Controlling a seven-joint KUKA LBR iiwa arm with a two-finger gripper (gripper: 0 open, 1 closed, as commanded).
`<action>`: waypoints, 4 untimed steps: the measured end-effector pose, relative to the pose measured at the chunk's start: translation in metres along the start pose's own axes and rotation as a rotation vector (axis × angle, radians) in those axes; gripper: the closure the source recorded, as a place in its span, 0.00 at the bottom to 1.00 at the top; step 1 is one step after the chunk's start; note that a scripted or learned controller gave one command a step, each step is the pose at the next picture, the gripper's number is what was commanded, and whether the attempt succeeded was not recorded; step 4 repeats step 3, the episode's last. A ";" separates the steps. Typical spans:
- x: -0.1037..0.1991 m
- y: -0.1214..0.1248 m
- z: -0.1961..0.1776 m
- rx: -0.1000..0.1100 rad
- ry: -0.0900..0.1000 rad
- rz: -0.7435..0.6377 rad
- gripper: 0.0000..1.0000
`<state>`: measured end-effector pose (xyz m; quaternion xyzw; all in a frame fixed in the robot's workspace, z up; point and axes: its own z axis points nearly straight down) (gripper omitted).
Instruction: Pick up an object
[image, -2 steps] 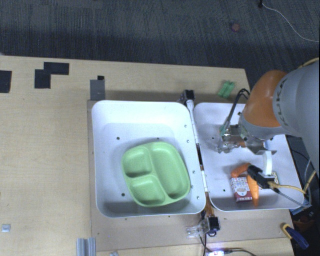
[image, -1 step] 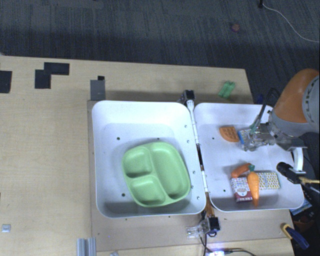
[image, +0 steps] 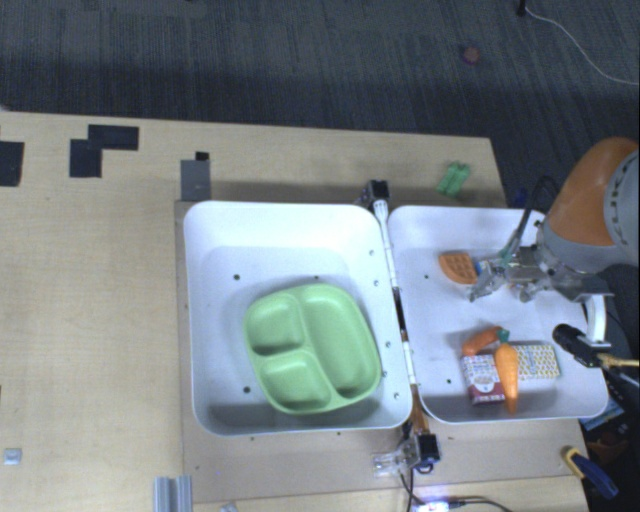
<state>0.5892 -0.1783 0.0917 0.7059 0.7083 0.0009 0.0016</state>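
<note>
The right bin (image: 430, 240) holds several small items. An orange waffle-like piece (image: 458, 266) lies near its back left. Toward the front sit a small orange carrot (image: 482, 340), a longer carrot (image: 508, 373), a red-and-white carton (image: 483, 379) and a pale yellow box (image: 537, 360). My gripper (image: 503, 277) hangs low over the right bin's middle, just right of the waffle piece, and I see nothing held in it. The grey arm with its orange band (image: 590, 205) comes in from the right.
The left bin (image: 215, 300) contains a green divided plate (image: 312, 347). A small green object (image: 453, 179) lies on the bench behind the right bin. Black marks sit on the bench at far left, and cables run along the right edge.
</note>
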 end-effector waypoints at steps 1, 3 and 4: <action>0.034 -0.077 0.005 -0.004 0.000 0.002 0.00; 0.099 -0.088 -0.094 -0.001 0.002 -0.001 1.00; 0.099 -0.088 -0.094 -0.001 0.002 -0.001 1.00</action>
